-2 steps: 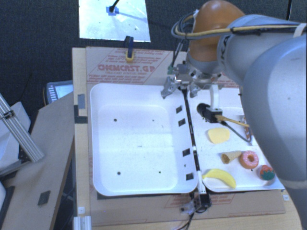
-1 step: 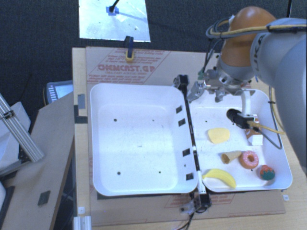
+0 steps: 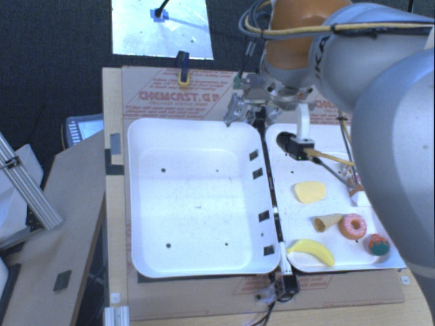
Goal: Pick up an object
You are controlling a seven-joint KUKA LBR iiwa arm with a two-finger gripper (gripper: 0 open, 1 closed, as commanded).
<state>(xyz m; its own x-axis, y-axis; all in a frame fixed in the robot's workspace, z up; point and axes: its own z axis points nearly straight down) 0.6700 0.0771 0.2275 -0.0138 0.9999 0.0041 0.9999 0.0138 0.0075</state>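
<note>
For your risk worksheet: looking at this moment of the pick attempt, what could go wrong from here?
1. The gripper hangs over the divider between the bins, so a straight descent might strike the rim rather than reach anything.
2. The banana, cone and doughnut lie close together; a grasp there could nudge neighbours.

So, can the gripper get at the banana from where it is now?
Probably yes. The banana lies alone at the near edge of the right bin, nothing on top of it, with a cone and a donut a little behind it. The gripper hangs above the far end of the bins.
</note>
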